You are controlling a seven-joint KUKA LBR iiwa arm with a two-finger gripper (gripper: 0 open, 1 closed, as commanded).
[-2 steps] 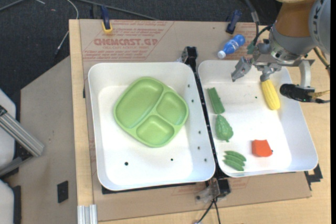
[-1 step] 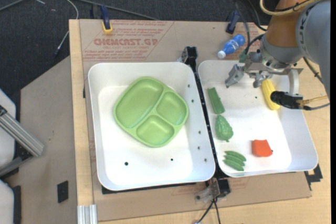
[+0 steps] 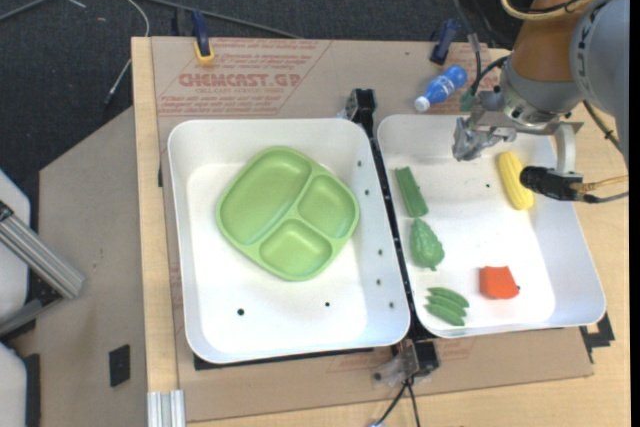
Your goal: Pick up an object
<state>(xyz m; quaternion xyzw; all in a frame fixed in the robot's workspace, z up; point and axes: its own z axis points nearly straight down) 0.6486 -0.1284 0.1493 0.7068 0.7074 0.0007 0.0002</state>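
Note:
My gripper (image 3: 470, 147) hangs over the back of the right bin (image 3: 570, 255), left of a yellow corn cob (image 3: 515, 179). Nothing shows between its fingers, and their state is unclear from this angle. Lower in the same bin lie a long green vegetable (image 3: 409, 191), a leafy green piece (image 3: 426, 244), a green pea pod (image 3: 446, 305) and an orange-red block (image 3: 498, 282). All of them rest on the bin floor, apart from the gripper.
The left bin (image 3: 200, 315) holds a green divided plate (image 3: 288, 212). A blue-capped bottle (image 3: 441, 87) lies on the cardboard behind the right bin. Black clamps (image 3: 360, 104) sit where the two bins meet. Cables trail across the dark floor at the back.

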